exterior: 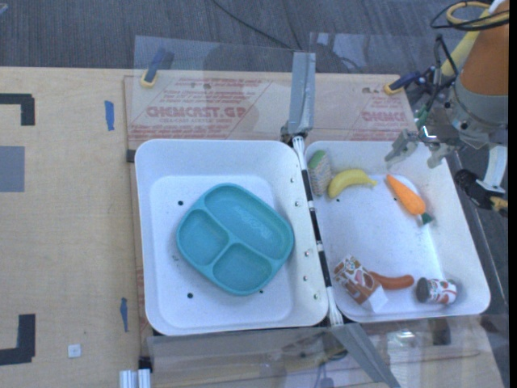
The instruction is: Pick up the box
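Hovering spread-fingered and empty over the right bin's (pixel 477 293) far right corner, the gripper (pixel 420 146) has yet to reach the small patterned box (pixel 353 280), which lies untouched against the near-left wall beside a sausage (pixel 391 281).

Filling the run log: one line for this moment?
tool: open, above right bin's far edge | box: near-left of right bin, untouched

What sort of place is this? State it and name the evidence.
Probably a robotics lab test bench: a grey-and-orange robot arm, two shallow white plastic bins holding toy food like a yellow plastic banana, and taped markers.
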Controlling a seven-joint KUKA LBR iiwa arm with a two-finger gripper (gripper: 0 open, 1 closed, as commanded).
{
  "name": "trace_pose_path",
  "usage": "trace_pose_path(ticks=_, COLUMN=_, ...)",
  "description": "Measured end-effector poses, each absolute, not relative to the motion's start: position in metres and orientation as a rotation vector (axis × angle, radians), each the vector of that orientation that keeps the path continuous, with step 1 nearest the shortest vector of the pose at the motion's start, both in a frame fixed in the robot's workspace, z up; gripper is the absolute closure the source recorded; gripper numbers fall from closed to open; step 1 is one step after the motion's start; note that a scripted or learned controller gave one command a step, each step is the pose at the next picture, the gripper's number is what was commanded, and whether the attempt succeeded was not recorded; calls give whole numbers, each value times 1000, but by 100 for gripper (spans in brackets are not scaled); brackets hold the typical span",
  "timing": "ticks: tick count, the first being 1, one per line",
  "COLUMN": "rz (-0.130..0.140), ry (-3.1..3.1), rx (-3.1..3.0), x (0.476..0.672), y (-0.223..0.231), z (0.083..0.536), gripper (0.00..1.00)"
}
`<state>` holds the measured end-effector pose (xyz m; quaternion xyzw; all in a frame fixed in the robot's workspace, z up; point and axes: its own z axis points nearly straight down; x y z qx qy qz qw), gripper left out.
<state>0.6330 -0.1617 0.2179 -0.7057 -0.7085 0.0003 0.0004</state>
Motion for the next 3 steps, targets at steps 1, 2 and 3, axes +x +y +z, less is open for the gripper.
trace_pose_path(ticks=1, rz=0, ry=-2200, rx=-2244, x=588, y=-126, z=133, gripper=0)
trace_pose_path(ticks=2, rz=-7, ry=-2325, rx=-2125, x=554, y=-95, z=89, gripper=0)
trace_pose_path(ticks=3, rz=-2, ry=-2476, rx=-1937, x=563, y=-77, z=185, gripper=0)
